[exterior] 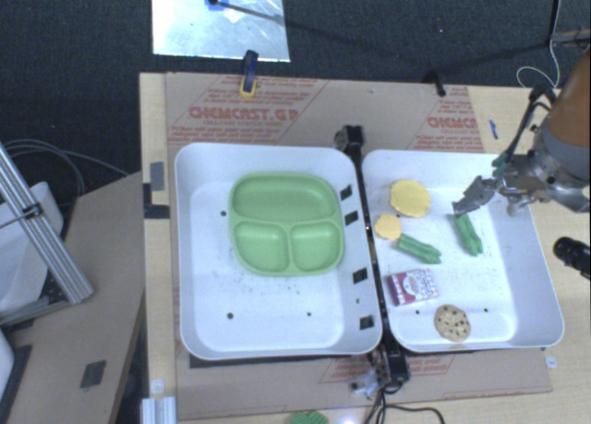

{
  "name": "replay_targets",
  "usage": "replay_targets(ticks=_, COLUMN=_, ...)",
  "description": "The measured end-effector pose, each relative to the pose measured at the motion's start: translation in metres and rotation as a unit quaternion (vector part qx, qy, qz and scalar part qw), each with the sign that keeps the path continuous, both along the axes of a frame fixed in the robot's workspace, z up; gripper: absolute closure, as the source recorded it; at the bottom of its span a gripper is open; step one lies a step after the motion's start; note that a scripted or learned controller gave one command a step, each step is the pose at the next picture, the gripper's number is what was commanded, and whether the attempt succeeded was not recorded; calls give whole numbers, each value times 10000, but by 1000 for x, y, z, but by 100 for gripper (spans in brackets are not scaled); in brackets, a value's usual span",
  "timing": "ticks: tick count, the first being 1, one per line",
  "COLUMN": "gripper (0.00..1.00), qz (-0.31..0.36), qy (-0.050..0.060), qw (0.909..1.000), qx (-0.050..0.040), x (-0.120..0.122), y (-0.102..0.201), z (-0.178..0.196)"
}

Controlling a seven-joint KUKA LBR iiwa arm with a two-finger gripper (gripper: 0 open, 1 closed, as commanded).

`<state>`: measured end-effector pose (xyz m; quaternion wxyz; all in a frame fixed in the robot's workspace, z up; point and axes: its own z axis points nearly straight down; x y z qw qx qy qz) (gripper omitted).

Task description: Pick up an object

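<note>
Gripper (pixel 476 196) near right bin (pixel 536 321) far edge | fingers' state: cannot tell, blurred | green pod (pixel 468 233) just below them, long axis running toward bin's near edge.

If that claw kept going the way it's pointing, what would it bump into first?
Probably the green pickle lying just below the gripper in the right bin; height above it is hard to judge.

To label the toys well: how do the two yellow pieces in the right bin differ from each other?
The larger yellow piece is clearly bigger than the smaller yellow piece. The larger one lies farther from the camera; the smaller one lies nearer, close to the bin's left wall. Both are yellow, roundish and flat, and they lie apart.
</note>
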<state>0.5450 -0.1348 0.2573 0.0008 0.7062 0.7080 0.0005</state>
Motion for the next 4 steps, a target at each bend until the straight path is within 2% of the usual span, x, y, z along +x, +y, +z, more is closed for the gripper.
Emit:
replay_targets(ticks=1, gripper=0, qz=-29, qy=8, qw=10000, qx=-6, x=39, y=-76, z=-87)
replay_targets(ticks=2, gripper=0, qz=10, qy=22, qw=10000, qx=9, x=54, y=-62, z=-178)
replay_targets(ticks=3, gripper=100, qz=8, qy=-20, qw=10000, qx=-4, x=56, y=-64, z=-161)
replay_targets(ticks=4, gripper=100, qz=76, qy=-62, qw=10000, qx=20, x=94, y=67, z=-66)
